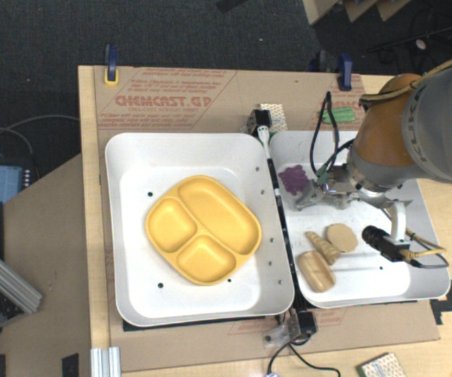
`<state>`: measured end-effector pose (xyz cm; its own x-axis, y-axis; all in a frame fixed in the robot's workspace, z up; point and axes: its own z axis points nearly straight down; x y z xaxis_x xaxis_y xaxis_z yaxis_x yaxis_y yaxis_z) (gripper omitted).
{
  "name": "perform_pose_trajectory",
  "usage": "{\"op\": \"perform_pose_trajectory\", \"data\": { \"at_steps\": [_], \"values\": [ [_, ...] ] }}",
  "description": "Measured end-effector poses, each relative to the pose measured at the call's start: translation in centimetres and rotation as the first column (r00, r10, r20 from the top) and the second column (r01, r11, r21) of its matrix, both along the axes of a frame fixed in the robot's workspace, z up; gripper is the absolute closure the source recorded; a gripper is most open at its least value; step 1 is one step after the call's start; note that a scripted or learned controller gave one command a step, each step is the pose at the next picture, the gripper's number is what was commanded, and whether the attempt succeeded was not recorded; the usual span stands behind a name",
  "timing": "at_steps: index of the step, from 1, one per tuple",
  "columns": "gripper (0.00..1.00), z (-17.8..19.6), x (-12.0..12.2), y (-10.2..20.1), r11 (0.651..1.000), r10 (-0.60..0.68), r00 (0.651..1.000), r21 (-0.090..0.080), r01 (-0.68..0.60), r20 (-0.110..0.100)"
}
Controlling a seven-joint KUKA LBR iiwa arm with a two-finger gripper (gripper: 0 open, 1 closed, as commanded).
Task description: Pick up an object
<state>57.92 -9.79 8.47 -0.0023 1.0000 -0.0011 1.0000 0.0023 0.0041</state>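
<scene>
End effector (320,188), grip state unclear, hovers beside purple object (293,179); right bin (367,293) crowded.

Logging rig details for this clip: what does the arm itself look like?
The arm is bulky, smooth grey, with a rounded orange band above the wrist. Below that sits a metallic wrist section, with thin black cables looping beside it.

A yellow divided plate (202,228) lies in the left bin (124,210) on the cardboard-covered bench (171,96).
</scene>
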Motion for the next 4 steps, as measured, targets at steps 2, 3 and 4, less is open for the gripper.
{"op": "perform_pose_trajectory", "data": {
  "at_steps": [2,3,4],
  "values": [
    [0.00,0.0,-3.1,0.2,1.000,0.001,1.000,0.000,-0.001,0.002],
    [0.00,0.0,2.4,-0.3,1.000,-0.001,1.000,-0.001,0.001,0.003],
    [0.00,0.1,8.2,0.5,1.000,0.001,1.000,-0.001,-0.001,0.001]
  ]
}}
